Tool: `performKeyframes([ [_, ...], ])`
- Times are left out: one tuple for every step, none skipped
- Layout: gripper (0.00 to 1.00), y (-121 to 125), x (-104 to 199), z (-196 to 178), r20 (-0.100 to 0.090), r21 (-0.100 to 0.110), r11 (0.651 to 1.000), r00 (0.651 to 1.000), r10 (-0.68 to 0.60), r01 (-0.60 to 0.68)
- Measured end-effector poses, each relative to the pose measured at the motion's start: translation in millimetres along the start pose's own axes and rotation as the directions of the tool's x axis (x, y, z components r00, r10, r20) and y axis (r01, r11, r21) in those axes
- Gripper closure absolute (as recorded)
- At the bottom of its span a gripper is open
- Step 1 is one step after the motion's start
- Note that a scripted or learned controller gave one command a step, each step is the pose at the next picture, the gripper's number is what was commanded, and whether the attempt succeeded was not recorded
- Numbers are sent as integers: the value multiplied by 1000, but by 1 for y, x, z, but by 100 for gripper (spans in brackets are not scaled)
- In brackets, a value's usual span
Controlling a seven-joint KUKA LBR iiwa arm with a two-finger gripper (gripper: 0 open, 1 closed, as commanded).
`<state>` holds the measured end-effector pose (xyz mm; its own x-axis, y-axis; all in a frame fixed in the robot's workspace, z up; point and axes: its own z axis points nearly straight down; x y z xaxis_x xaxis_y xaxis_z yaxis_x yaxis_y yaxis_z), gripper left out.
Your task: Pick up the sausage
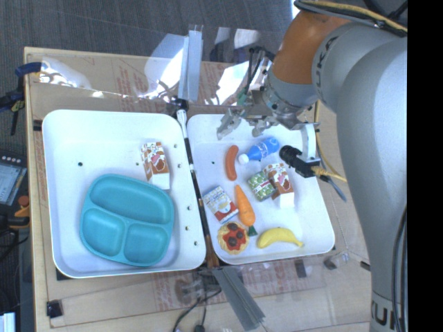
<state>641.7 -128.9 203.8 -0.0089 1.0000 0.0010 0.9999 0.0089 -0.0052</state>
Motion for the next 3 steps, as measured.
performKeyframes([
  [0,-23,-22,113,0,0,987,987,-162,162],
  [100,-23,-23,103,1,1,986,986,-166,166],
  [100,-102,25,-56,1,-3,988,988,-153,153],
])
